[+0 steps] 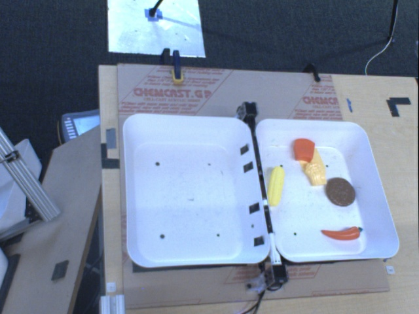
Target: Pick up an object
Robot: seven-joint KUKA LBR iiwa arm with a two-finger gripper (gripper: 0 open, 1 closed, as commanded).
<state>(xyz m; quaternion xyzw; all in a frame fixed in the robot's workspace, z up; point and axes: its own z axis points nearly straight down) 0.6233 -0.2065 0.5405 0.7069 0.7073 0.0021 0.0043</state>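
Camera view gives me no way to judge the claw state; yellow corn cob [276, 185] lies in right bin [378, 195], long axis parallel to the divider, apart from others

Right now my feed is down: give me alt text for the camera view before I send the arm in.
Two shallow white bins sit side by side on a bench. The right bin holds a yellow corn cob, an orange block touching a pale yellow piece, a brown disc and a red chili pepper. The left bin lies beside it.
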